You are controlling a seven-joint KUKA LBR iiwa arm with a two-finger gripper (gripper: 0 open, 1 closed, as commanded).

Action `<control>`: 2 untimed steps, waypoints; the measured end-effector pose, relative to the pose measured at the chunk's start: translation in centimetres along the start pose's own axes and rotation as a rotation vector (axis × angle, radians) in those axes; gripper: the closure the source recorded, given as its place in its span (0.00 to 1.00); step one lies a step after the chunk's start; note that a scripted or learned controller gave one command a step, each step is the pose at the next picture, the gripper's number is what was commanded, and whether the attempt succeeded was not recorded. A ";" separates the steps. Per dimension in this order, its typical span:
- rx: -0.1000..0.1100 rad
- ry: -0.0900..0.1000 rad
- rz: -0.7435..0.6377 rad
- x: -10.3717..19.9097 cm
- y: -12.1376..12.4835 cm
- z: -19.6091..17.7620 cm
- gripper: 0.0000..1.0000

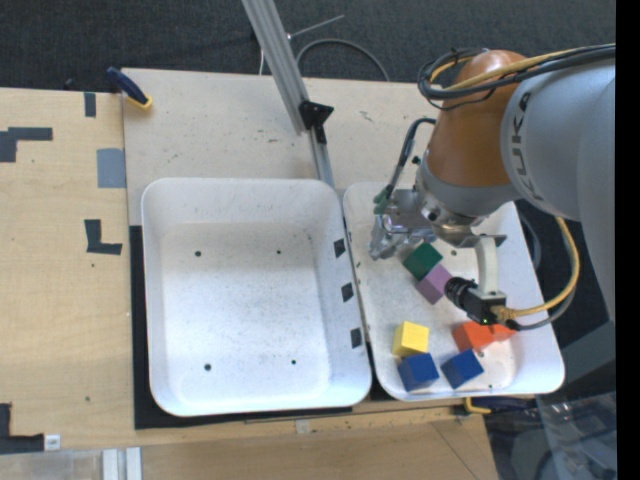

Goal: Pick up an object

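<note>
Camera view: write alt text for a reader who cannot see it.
A grey robot arm reaches into the right bin, its gripper near green and purple blocks; yellow, blue and orange blocks lie nearer.

The two shallow white plastic bins, the left one (170,218) and the right one (535,363), look smooth and faintly glossy, speckled with dark flecks. The small cubes in the right bin, yellow (411,338), green (422,261), purple (434,283) and two blue (419,371), have a matt, even finish. The pale wooden bench top (220,128) is dull and scuffed. The arm's grey shell (570,138) looks satin-smooth, its orange band (470,138) glossy. A ribbed metal rail (270,38) at the far side has a brushed sheen.
</note>
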State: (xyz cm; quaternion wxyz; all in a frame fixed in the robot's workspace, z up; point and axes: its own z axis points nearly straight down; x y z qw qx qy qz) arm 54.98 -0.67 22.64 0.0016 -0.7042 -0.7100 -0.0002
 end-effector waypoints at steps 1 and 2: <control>0.001 -0.001 0.001 4.9 -0.5 0.4 1.00; 0.000 0.000 -0.001 10.8 -1.7 -0.3 1.00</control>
